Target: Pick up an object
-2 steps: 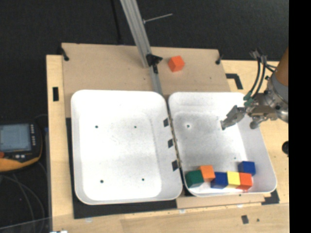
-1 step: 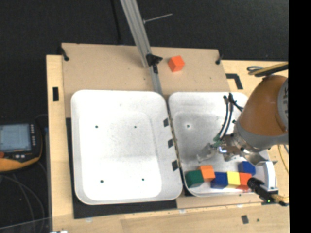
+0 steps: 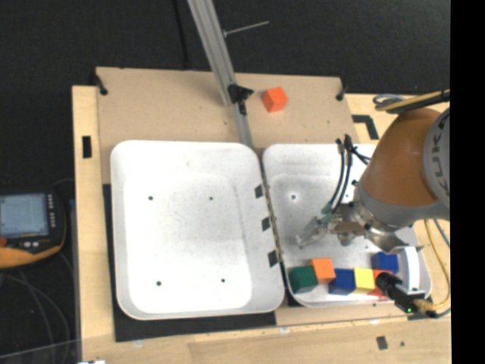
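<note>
Several small blocks lie along the front wall of the right bin (image 3: pixel 299 165): a green block (image 3: pixel 303 277), an orange block (image 3: pixel 324 269), a blue block (image 3: pixel 342 280), a yellow block (image 3: pixel 365 279) and a second blue block (image 3: pixel 385 262). My gripper (image 3: pixel 311 233) hangs low over the middle of the right bin, just behind the green and orange blocks and apart from them. I see nothing in it. The arm's orange wrist band (image 3: pixel 402 165) covers the bin's right side.
The left bin (image 3: pixel 189 226) sits beside the right one, with clips along the shared wall. Another orange block (image 3: pixel 274 99) rests on the bench behind the bins. A slanted metal pole (image 3: pixel 216 44) rises at the back. A handheld screen (image 3: pixel 26 218) lies far left.
</note>
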Robot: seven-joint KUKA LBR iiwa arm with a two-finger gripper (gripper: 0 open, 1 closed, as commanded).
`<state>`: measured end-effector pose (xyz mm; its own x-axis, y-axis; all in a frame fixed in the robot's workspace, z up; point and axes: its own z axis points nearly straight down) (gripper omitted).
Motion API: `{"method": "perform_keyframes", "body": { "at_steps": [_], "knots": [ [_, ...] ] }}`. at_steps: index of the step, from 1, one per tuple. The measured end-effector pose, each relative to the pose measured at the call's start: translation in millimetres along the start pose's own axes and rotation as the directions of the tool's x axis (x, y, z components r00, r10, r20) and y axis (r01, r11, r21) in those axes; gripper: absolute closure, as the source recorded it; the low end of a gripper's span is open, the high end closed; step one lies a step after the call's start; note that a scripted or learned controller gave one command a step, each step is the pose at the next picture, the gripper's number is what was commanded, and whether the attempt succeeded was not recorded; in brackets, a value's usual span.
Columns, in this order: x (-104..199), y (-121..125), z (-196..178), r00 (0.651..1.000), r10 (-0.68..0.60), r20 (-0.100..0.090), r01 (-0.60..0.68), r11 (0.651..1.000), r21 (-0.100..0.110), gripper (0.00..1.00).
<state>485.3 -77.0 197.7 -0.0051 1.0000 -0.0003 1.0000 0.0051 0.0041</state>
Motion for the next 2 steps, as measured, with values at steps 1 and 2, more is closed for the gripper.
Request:
{"method": "perform_keyframes", "body": {
  "at_steps": [1,2],
  "knots": [
    [71,21,2,1.000,-0.004,-0.002,0.004,1.000,0.003,0.00],
    [8,34,-10,1.000,0.010,0.003,-0.010,1.000,0.002,0.00]
  ]
}}
